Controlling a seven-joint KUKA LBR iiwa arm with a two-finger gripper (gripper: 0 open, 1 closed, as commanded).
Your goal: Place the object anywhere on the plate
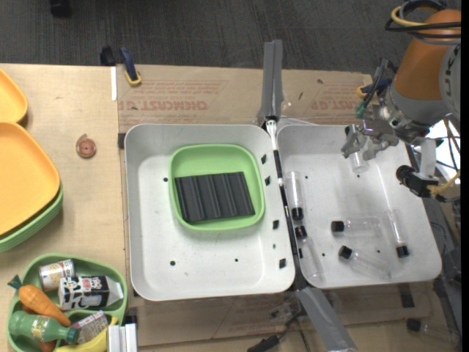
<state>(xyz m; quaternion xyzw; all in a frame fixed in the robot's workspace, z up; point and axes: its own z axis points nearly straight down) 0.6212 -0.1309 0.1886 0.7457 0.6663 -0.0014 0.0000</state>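
Note:
A green square plate (214, 153) sits in the left white bin (146, 262). On the plate lies a dark grey ridged slab (214, 196). Several clear tubes with black caps lie in the right white bin (322, 174): one along its left wall (293, 191), one near the middle (360, 226), one at the right (396, 233). My gripper (359, 149) hangs over the far part of the right bin, apart from the tubes. Below the gripper I see something pale and clear, and I cannot tell what it is.
The divider (272, 86) runs between the two bins. Yellow plates (22, 174) are stacked on the wooden bench at the left. A green bowl of toy food (66, 299) stands at the front left. A blue clamp (130, 68) lies behind the left bin.

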